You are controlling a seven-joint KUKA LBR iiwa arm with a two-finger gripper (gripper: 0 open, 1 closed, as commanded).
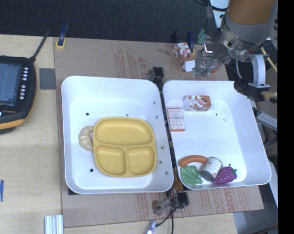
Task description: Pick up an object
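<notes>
Down at the bottom of the frame, the grapes (pixel 225 175), can (pixel 212 167), green leaf (pixel 191 175) and sausage (pixel 192 159) all sit untouched in the right bin (pixel 244 130), with two packets (pixel 197 103) higher up. My hand (pixel 206 65) hangs at upper right, beyond the bin's far rim; I can't tell if it's released or clenched. Nothing's picked yet, so basically the whole job's left.

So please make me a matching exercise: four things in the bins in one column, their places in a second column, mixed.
Things:
1. yellow tray
2. grapes
3. sausage
4. red and white packet

Places:
A. upper part of the right bin
B. left bin
C. near corner of the right bin, rightmost of the cluster
D. right bin, just above the green leaf

Pairs: 1-B, 2-C, 3-D, 4-A
</notes>
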